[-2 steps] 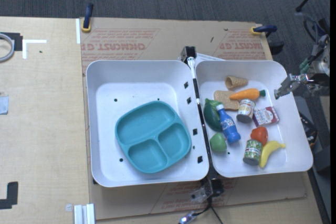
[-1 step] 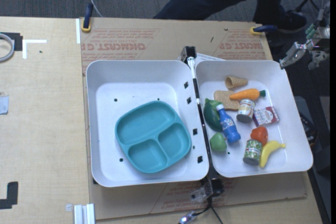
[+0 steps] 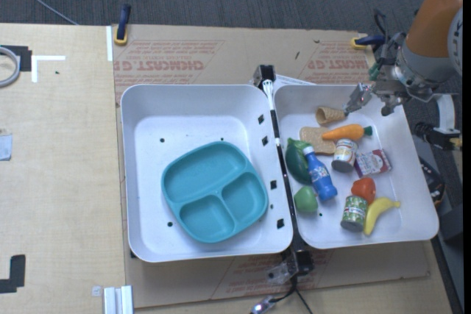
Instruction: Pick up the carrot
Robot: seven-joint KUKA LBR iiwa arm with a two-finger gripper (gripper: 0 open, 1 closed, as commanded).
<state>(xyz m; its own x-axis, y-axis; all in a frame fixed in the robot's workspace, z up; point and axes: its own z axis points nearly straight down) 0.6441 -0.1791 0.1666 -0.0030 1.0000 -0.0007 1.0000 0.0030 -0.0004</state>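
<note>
The carrot (image 3: 344,132) is orange with a small green top and lies on its side in the upper part of the right bin (image 3: 412,151), beside a slice of bread (image 3: 316,140) and just below an ice cream cone (image 3: 330,114). My gripper (image 3: 373,101) hangs over the bin's upper right area, up and to the right of the carrot and apart from it. Its two fingers (image 3: 358,98) stand spread, with nothing between them.
The right bin also holds a blue bottle (image 3: 319,174), a green pepper (image 3: 297,162), a green apple (image 3: 305,200), a small can (image 3: 343,155), a red packet (image 3: 372,162), a tomato (image 3: 363,188), a green can (image 3: 354,212) and a banana (image 3: 380,212). The left bin (image 3: 147,121) holds a teal divided plate (image 3: 213,191).
</note>
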